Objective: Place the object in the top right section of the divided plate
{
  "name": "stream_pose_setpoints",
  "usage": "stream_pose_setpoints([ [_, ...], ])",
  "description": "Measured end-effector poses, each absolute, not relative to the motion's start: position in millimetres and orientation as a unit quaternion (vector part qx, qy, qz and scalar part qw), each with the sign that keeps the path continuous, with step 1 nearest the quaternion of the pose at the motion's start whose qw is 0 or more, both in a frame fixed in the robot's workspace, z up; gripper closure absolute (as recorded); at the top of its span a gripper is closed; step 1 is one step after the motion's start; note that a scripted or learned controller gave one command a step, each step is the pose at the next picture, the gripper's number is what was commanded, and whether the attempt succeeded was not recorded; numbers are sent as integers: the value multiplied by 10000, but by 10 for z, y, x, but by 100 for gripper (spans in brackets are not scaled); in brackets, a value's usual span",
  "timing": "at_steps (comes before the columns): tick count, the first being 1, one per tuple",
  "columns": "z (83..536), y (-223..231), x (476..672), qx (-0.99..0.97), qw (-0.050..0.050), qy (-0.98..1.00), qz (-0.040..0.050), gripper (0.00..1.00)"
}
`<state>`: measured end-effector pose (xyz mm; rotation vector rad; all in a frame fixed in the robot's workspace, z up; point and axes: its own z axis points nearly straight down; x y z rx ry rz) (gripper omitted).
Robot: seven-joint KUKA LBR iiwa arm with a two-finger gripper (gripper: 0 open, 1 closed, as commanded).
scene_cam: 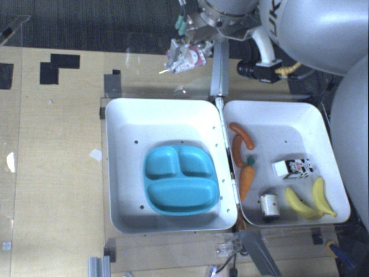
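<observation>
The jaws [187,42] hang above the far edge of the worktop [57,154], beyond the left bin [115,154], clamped on a small crinkled packet [184,55] — white with pink markings — just under them. The blue divided plate [181,178] lies well apart, in the left bin — bare.

One fixed cam above bench, slanted down, both bins [167,111] in view, arm [311,22] entering right.
</observation>
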<state>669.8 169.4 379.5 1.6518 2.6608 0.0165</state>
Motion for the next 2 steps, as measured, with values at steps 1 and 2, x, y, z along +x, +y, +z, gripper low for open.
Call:
stream_pose_setpoints([
  [1, 3917, 1707, 6706, 5255, 74, 8507, 76, 100],
  [2, 4042, 1719, 6713, 5237, 100, 8518, 101, 100],
])
